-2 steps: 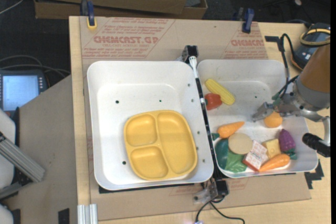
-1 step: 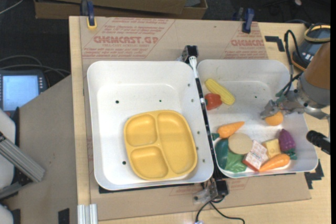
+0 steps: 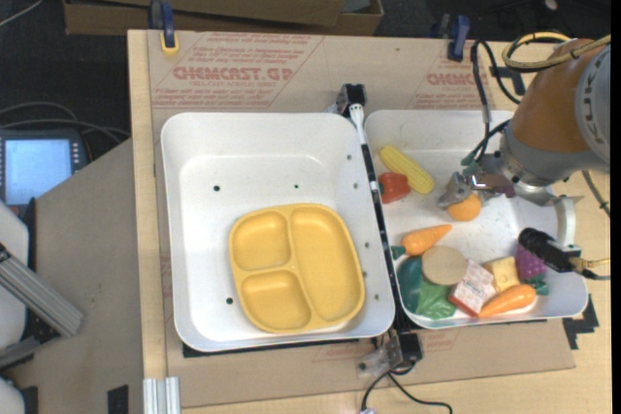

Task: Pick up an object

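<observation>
My gripper point(image 3: 460, 197) hangs low over the middle of the right bin point(image 3: 441, 123), reaching in from the right. A small round orange fruit point(image 3: 468, 208) sits right at its tip, touching or just under it. Around it lie a yellow corn cob point(image 3: 407, 169), a red pepper point(image 3: 392, 187) and an orange carrot point(image 3: 426, 238). Nearer the front edge are a tan round cookie point(image 3: 444, 265), a green leafy piece point(image 3: 419, 290), a pink-and-white packet point(image 3: 473, 287), a cheese cube point(image 3: 504, 272), purple grapes point(image 3: 530, 263) and a second carrot point(image 3: 508, 301).
The left bin point(image 3: 194, 160) holds a yellow divided plate point(image 3: 295, 265) at its front middle. A raised rim point(image 3: 372, 199) separates the two bins. The toys crowd the front of the right bin. Cardboard boxes stand beyond the bench at the back.
</observation>
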Robot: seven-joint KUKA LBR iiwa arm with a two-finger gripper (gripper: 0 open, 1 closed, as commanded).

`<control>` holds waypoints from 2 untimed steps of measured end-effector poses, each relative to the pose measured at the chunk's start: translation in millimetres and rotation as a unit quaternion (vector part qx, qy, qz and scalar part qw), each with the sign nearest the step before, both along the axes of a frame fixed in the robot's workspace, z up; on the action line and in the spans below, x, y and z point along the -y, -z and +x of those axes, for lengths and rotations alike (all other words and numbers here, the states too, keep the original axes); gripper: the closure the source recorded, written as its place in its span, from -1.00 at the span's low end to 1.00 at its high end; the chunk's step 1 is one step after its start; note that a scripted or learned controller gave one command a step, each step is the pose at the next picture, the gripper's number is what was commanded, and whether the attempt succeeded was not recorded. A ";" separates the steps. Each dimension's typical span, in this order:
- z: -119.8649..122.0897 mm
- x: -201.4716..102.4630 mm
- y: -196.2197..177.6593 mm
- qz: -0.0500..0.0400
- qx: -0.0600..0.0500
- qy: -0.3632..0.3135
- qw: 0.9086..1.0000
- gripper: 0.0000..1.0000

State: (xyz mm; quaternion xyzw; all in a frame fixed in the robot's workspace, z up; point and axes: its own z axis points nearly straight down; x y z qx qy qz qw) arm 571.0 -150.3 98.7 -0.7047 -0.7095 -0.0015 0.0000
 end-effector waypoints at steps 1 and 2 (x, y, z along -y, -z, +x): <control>22.5 -48.7 12.3 -0.003 0.003 0.001 1.000 1.00; 4.7 -139.8 -91.7 0.000 0.002 -0.001 1.000 1.00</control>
